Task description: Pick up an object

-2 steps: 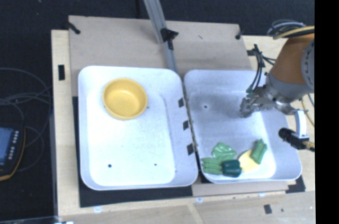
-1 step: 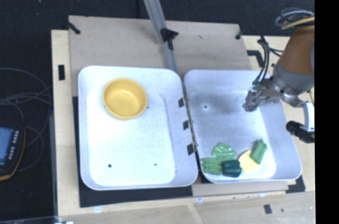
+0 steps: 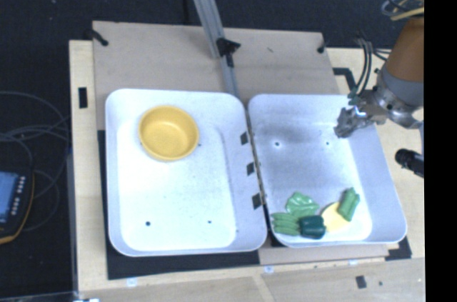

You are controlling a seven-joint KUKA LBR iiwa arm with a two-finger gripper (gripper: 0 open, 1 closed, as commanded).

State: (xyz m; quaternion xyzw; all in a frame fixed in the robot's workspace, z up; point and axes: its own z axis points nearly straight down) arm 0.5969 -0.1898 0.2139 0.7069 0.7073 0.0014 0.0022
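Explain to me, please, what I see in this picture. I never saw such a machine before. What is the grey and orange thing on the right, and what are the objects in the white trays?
The picture comes from one camera fixed above a bench, looking down at a slant. The grey and orange thing is a robot arm reaching in from the right. At its end is a gripper, a small two-fingered hand, here above the upper right corner of the right bin. I see nothing between its fingers.

On the bench lie two shallow white bins side by side. The left bin holds a yellow bowl near its far left corner. In the near corner of the right bin is a small heap of toys: several green pieces, a yellow one and a dark teal one. The robot's job is to pick one object up; from this picture it has not done so yet.
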